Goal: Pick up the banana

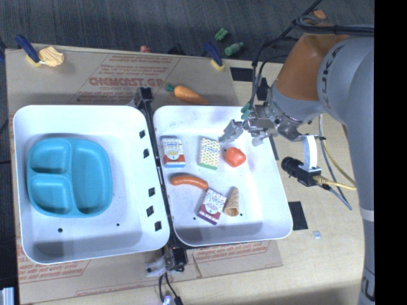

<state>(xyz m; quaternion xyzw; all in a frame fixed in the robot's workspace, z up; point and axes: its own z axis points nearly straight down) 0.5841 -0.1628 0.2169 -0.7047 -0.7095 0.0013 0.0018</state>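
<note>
Arm point(331, 62): grey with an orange band, reaching in from the right over the far right corner of the right bin.
Gripper point(243, 134): hanging over the far right part of the right bin, just above the red ball in the view.
Jaws: spread apart, with nothing between them.
Banana point(51, 57): the only yellow thing is a small pale lump on the cardboard at the far left corner, outside both bins and well apart from the gripper; it is too small to tell for sure that it is the banana.
Blue clip point(27, 47): just beside that yellow lump, on its left.
Right bin point(280, 224): white and shallow, holding six small things.
Red ball point(235, 157): near the right side of the right bin, just beside the patterned packet.
Patterned packet point(209, 152): lying flat in the middle of the right bin.
Small carton point(172, 151): at the left side of the right bin, near the dividing edge.
Sausage point(189, 181): orange-red, lying crosswise below the small carton.
Purple packet point(212, 206): toward the near side of the right bin, touching the cone.
Cone point(231, 201): tan, lying just right of the purple packet.
Left bin point(25, 116): white, holding a blue divided plate point(68, 175).
Carrot point(187, 94): on the cardboard just beyond the far edge of the right bin.
Cardboard point(121, 75): a flat brown sheet under both bins, on the table point(331, 253).
</note>
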